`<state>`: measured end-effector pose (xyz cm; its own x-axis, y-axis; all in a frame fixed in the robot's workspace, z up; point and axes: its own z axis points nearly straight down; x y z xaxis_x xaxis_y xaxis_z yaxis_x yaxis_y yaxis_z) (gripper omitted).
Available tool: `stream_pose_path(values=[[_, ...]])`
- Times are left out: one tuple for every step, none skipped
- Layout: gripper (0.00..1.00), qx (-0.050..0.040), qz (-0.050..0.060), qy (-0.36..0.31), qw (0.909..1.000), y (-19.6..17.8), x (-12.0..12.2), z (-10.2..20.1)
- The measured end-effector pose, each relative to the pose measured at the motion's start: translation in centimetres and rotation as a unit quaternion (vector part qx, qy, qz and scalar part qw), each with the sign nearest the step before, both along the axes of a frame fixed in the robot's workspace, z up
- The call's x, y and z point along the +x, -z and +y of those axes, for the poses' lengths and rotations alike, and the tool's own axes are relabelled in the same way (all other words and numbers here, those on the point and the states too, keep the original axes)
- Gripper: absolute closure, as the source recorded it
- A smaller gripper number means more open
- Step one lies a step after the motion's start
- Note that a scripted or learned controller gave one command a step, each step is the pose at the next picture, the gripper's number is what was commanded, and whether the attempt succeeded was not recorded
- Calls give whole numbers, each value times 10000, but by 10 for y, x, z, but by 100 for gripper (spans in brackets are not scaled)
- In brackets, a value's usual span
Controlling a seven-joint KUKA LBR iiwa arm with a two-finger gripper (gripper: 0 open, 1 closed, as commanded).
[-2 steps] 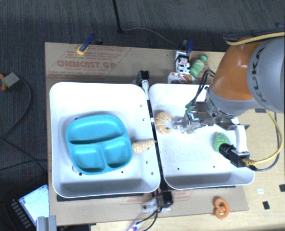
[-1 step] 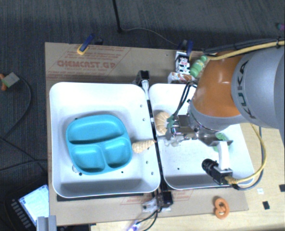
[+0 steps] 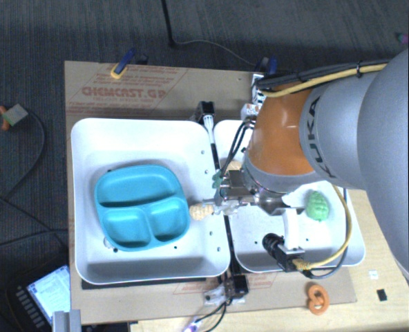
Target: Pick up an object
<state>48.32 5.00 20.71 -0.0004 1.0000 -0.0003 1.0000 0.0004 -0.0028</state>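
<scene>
A: Camera view first. Arm position?

B: The arm (image 3: 329,130) enters from the right and reaches leftward over the right bin (image 3: 329,258). The orange band sits above the wrist, over the upper part of that bin. The wrist points toward the divider between the two bins.

A: Gripper location?

B: The gripper (image 3: 222,203) is at the divider, over the inner rim of the left bin (image 3: 87,185).

A: How far open is it?

B: I cannot tell. The end of the tool is small and cluttered in this view.

A: What does it touch?

B: A small pale yellow object (image 3: 200,211) lies right at the tip of the gripper, just beside the blue divided tray (image 3: 142,206). Whether it is gripped or merely adjacent cannot be read.

A: Other contents?

B: A green object (image 3: 318,206) lies in the right bin, partly behind the arm. An orange ring (image 3: 317,298) rests on the bench (image 3: 121,92) below that bin.
</scene>
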Motion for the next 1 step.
stream_pose_path(values=[[0, -2, 0, -1, 10000, 0, 0, 0]])
